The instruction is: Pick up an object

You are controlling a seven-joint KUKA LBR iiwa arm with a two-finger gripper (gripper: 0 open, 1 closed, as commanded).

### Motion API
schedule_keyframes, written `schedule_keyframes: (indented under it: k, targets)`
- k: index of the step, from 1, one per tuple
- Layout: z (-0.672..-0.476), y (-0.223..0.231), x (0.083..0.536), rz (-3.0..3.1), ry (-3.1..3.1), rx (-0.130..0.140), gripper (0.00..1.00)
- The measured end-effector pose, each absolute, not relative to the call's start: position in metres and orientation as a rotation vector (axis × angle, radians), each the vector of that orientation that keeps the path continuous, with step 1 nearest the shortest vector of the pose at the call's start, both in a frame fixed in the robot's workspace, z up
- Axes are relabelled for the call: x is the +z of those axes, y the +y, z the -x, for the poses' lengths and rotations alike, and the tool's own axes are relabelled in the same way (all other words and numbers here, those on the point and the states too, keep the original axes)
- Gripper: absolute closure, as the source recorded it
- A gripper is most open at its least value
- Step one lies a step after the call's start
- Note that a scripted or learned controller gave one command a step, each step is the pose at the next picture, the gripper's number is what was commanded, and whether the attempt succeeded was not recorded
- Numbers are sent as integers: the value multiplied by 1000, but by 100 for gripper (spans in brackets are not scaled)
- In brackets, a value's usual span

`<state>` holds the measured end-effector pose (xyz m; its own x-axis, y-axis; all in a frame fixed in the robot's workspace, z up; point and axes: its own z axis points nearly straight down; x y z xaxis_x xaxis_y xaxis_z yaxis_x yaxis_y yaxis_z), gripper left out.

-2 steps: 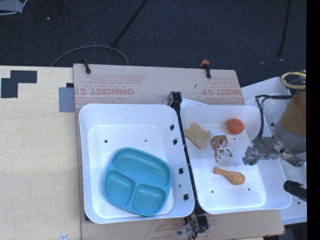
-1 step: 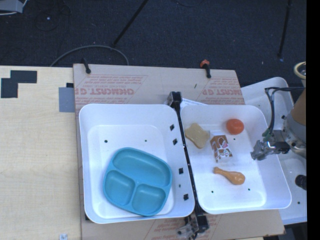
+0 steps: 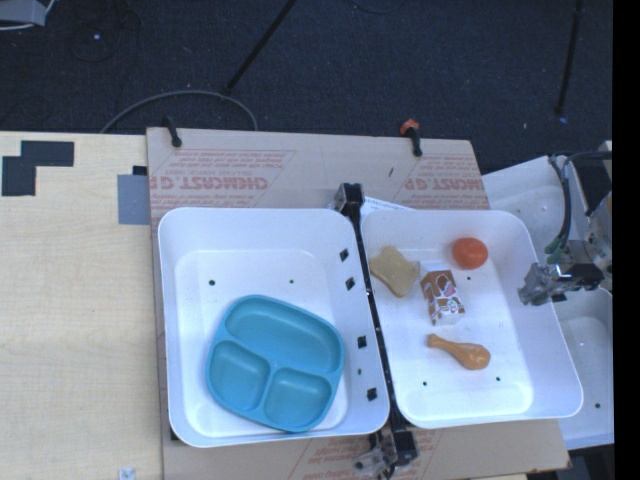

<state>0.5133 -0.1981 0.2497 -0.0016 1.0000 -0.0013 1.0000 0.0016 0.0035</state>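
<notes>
Fingers (image 3: 537, 288) at right bin (image 3: 500, 393) rim, orange ball (image 3: 469, 252) leftward, apart

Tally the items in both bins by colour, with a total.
Blue: 1, divided plate, left bin
Orange: 1, ball, right bin
Tan: 2, sponge-like block, drumstick
Brown and white: 1, small carton
Total: 5

Bright even light, soft focus, faint shadows
</notes>
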Motion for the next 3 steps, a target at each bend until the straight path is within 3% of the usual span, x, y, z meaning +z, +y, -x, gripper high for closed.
schedule_keyframes:
  k: [3]
  targets:
    - [-518,-41,229,-2221,2231,-3,100]
